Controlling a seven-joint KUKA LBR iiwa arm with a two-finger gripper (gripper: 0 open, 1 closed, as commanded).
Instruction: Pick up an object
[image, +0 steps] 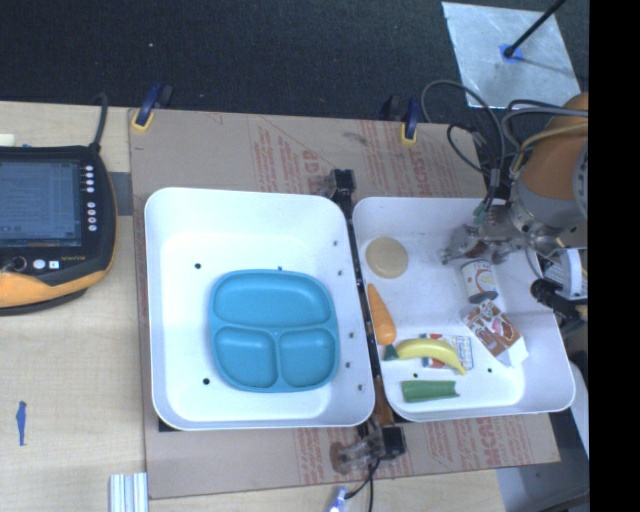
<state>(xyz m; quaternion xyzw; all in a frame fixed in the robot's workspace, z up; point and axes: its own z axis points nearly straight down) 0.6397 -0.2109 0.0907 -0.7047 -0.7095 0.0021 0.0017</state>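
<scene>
My gripper (478, 250) hangs over the far right part of the right bin (440, 400), with the arm coming in from the right. Just below it lies a small white packet (481, 281). A red and white wrapper (493, 331) lies further toward the front. A tan round cookie (387, 257) sits at the bin's far left. An orange carrot (380, 314) lies along the left wall. A yellow banana (430, 352) and a green pod (430, 390) lie near the front.
The left bin (180, 230) holds a blue divided plate (272, 330). A tablet controller (50, 225) rests on the bench at the far left. Cables loop behind the right bin at the arm.
</scene>
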